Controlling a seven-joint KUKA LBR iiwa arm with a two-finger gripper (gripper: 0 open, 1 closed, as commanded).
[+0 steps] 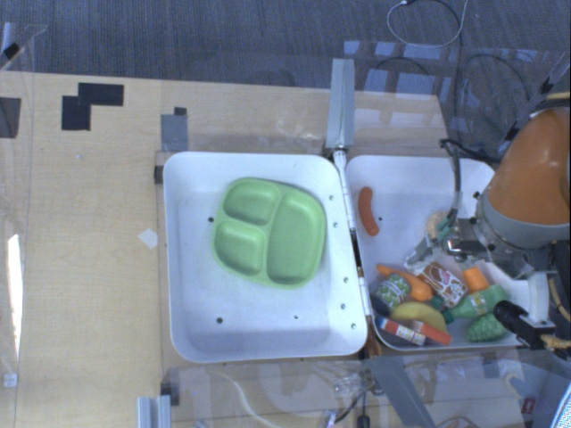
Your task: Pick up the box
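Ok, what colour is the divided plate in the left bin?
Light green, plain with no pattern. The plate shows clearly in the camera view, in the left bin.

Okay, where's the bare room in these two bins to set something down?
Left bin: bare floor all around the green divided plate, widest below it. Right bin: bare strip along the top, beside the sausage. Its lower half is crowded with toy food under the tool.

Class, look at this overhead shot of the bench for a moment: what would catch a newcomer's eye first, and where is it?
The green divided plate stands out most, lying alone in the middle of the left bin. Next comes the heap of toy food crowded into the near part of the right bin, with one sausage lying apart by its left wall. The grey arm with its orange band hangs over that heap from the right.
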